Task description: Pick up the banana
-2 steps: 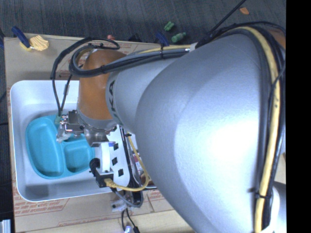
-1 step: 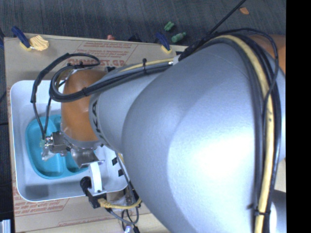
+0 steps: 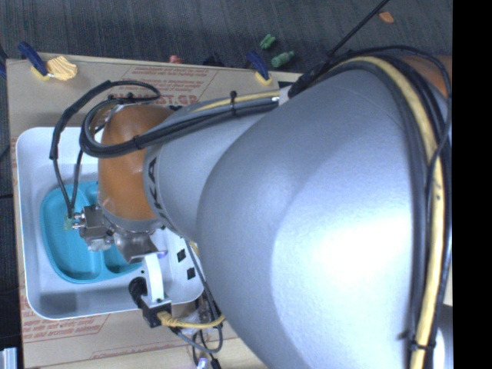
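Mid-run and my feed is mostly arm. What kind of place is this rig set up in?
Probably a robotics lab or test cell, not a home. The big grey arm with an orange band reaches over a shallow white bin holding a blue plastic tray, on printed brown cardboard held by blue clamps.

arm [image 3: 323, 229]: grey, orange band
bin [image 3: 31, 206]: white
dish [image 3: 65, 237]: turquoise blue
desk [image 3: 154, 75]: tan cardboard, red print
floor [image 3: 154, 14]: dark grey
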### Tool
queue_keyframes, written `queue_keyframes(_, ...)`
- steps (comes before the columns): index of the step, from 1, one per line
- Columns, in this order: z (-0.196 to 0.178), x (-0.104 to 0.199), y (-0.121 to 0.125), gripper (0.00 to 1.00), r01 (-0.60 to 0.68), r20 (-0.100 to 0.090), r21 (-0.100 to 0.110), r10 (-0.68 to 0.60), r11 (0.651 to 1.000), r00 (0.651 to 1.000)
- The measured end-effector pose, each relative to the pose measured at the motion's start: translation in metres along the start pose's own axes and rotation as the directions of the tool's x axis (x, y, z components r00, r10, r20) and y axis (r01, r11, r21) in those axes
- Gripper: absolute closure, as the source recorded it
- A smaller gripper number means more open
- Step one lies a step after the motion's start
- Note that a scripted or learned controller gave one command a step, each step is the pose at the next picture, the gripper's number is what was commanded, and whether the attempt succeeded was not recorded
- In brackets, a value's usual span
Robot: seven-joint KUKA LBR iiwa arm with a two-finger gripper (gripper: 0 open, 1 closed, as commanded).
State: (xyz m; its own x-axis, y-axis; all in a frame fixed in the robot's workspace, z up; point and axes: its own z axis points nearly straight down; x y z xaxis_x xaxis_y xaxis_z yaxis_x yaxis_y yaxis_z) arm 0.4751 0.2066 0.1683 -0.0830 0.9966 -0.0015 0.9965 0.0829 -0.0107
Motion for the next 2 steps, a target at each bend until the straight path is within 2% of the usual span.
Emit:
queue_keyframes(1, -0.0831, -0.0997, -0.0081, 1.00, 0.172, 0.000, -0.008, -0.172, 0.985, 0.985)
queue_keyframes(2, -0.0830, -0.0995, -0.0082, 0.00, 0.172, 0.000, -0.008, -0.172, 0.985, 0.985)
